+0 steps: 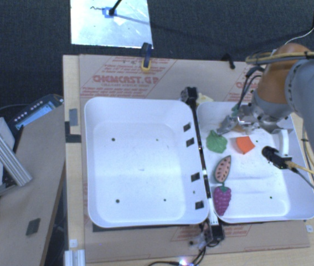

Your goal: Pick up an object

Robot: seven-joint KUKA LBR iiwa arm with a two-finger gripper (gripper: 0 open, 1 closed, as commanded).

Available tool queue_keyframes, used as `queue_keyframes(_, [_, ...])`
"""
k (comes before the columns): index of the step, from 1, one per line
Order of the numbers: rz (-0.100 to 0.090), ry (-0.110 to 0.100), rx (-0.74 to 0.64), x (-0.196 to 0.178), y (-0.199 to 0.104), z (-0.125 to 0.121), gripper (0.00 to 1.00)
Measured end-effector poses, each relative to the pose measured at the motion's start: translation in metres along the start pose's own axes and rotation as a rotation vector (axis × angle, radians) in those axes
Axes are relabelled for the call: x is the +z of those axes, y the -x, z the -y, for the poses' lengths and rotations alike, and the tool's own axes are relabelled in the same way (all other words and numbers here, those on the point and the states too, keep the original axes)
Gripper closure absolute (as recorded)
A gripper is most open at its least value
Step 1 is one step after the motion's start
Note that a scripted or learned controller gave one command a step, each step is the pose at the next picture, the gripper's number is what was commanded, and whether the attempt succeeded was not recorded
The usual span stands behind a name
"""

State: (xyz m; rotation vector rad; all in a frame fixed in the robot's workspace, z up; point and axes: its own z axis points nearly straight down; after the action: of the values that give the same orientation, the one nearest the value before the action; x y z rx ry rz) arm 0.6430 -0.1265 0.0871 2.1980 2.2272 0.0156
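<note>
R bin (pixel 298 204) – green (pixel 216 142), orange (pixel 245 144), melon slice (pixel 222 169), grapes (pixel 221 198); tool (pixel 227 124) grip unclear.

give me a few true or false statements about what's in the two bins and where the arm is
1. The purple grapes lie in the right bin. True.
2. The orange piece lies in the left bin. False: it lies in the right bin, beside the green piece.
3. The watermelon slice lies between the green piece and the grapes. True.
4. The gripper hangs over the left bin. False: it is over the right bin, near the green piece.
</note>
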Motion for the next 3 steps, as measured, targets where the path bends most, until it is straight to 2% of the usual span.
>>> queue_keyframes(1, [-0.002,-0.017,0.013,0.001,-0.013,0.059,0.0])
queue_keyframes(2, [-0.001,-0.011,0.011,-0.01,-0.012,0.056,1.0])
queue_keyframes(3, [0.0,0.005,0.005,-0.307,-0.051,0.067,1.0])
